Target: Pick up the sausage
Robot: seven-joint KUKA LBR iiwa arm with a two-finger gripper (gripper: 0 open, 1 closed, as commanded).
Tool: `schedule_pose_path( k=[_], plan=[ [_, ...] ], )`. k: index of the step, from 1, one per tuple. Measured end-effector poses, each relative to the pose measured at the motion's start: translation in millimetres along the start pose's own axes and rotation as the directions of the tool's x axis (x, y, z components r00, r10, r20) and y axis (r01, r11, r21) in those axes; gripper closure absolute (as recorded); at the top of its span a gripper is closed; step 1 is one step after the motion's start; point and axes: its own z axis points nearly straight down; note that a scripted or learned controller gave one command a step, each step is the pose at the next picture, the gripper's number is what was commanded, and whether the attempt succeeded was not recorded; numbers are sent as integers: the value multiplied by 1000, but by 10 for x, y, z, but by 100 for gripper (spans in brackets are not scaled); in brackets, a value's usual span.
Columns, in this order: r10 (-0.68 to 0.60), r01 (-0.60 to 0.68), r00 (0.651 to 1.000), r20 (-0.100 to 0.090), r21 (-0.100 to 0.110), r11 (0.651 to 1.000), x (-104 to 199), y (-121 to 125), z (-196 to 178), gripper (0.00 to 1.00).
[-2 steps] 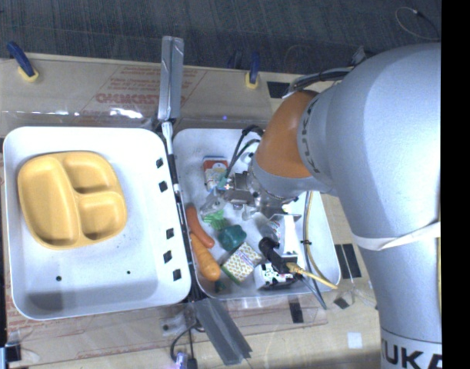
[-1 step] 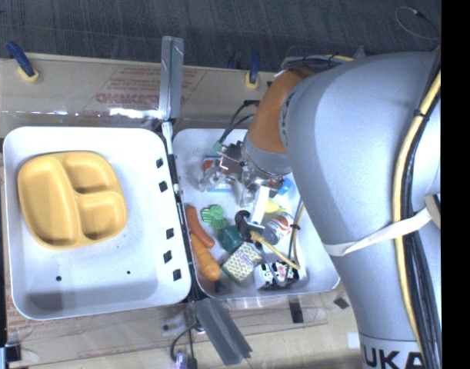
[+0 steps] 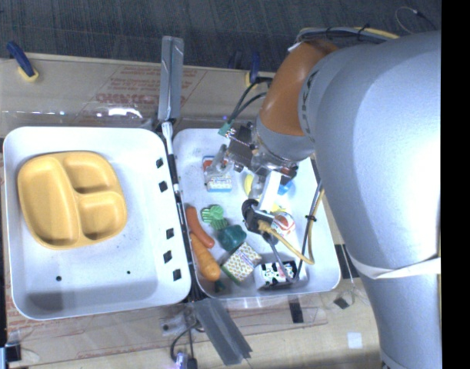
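We judge task barely begun. Sausage [image 3: 198, 227] lies in right bin [image 3: 192, 152], along its 9 o'clock wall, nothing gripping it. End effector [image 3: 228, 154] hangs near bin's 12 o'clock edge; sausage sits at its 7 o'clock, apart. Released or clenched, we cannot tell. Left: approach, grasp, lift.

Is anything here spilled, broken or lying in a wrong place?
Nothing stands out. The yellow tray lies flat in the left bin; the sausage lies inside the crowded right bin, and nothing has spilled outside.
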Motion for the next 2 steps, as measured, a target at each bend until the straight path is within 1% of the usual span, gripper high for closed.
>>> schedule_pose_path(
  k=[1,2],
  plan=[
    [-151,151,988,1,2,988,-632,-171,731,0],
    [-426,426,905,1,0,905,-470,-169,1004,0]
  ],
)
